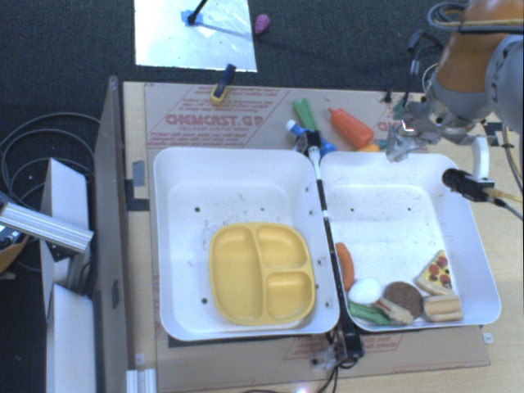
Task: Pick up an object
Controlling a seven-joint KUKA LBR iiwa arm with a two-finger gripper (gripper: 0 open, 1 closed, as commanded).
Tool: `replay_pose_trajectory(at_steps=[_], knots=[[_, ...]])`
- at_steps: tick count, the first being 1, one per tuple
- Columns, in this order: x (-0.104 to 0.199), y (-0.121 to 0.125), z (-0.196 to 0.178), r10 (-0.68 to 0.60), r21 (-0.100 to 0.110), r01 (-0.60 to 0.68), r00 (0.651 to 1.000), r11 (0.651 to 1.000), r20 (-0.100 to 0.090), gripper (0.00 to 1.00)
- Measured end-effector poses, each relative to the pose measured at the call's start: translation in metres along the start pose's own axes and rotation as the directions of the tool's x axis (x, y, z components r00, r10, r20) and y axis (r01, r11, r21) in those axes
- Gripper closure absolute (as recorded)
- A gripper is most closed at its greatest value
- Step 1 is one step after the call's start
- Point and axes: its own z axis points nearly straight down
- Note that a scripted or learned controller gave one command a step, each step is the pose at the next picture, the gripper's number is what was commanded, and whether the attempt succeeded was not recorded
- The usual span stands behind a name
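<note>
My arm [483, 47]: grey, orange band above the wrist, entering from the right, angled down and leftward. My gripper [399, 150]: pointing downward at the upper right, nothing seen in it.

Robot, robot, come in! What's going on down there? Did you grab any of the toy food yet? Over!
Two-finger gripper over right white bin's far rim, nothing grabbed. Triangular toy pizza slice, round brown patty, white egg in near corner. Path clear.

Even overhead light, soft low-resolution picture (mild glare on white bins [246, 166])
</note>
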Motion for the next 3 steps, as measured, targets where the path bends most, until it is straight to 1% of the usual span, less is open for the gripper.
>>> replay_pose_trajectory(at_steps=[1,2,3], knots=[[0.075,-0.015,-0.017,-0.003,0.002,0.003,1.0,1.0,-0.002,1.0],[0.224,-0.017,0.04,-0.008,0.006,0.008,1.0,1.0,-0.004,1.0],[0.198,-0.004,0.027,0.009,0.002,-0.009,1.0,1.0,0.0,1.0]])
